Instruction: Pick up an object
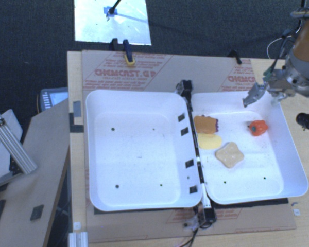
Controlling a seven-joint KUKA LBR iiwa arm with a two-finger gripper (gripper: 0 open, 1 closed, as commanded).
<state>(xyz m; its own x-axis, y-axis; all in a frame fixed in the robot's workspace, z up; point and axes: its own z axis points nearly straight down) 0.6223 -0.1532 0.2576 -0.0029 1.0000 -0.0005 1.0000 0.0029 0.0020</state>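
The right bin [288,153] holds several small items. A red-orange piece with a green tip [257,127] lies near its far right side. An orange-brown slab with a purple edge [206,124] lies by the divider, a flat yellow disc [210,141] just in front of it, and a beige bread-like piece [229,155] further forward. My gripper [262,96] hangs over the bin's far right edge, a little beyond the red-orange piece, open with nothing between its fingers.
The left bin [92,153] lies beside the right one, with black clips [189,144] along the shared rim. A cardboard sheet [159,71] lies under both bins. A shiny metal plate [112,14] sits at the back.
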